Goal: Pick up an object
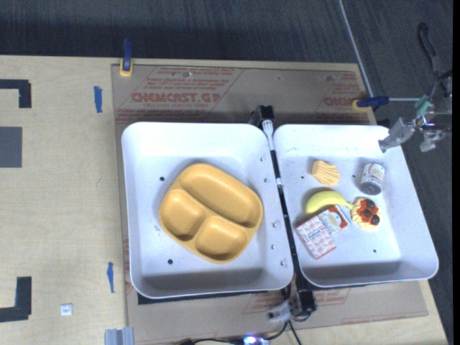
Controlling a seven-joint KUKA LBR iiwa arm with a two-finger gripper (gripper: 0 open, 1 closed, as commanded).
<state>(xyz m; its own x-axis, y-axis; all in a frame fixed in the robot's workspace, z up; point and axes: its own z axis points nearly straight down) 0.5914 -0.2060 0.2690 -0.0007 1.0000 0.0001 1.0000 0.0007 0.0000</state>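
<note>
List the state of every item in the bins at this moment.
Yellow tray: upright, in left bin.
Banana: lying flat, right bin.
Can: on its side.
Shell cracker: flat.
Snack packet: flat, beside banana.
Claw: above the right bin's far corner.

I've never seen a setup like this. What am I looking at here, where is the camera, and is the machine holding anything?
One camera looks down at a slant on a bench holding two shallow white bins. The left bin holds a yellow divided tray. The right bin holds small toy items: a banana, a shell-shaped biscuit, a small can, a red-and-white packet and a small plate of berries. The metal piece at the right edge is the robot arm's gripper, hovering over the right bin's far corner. Nothing sits between its fingers.
</note>
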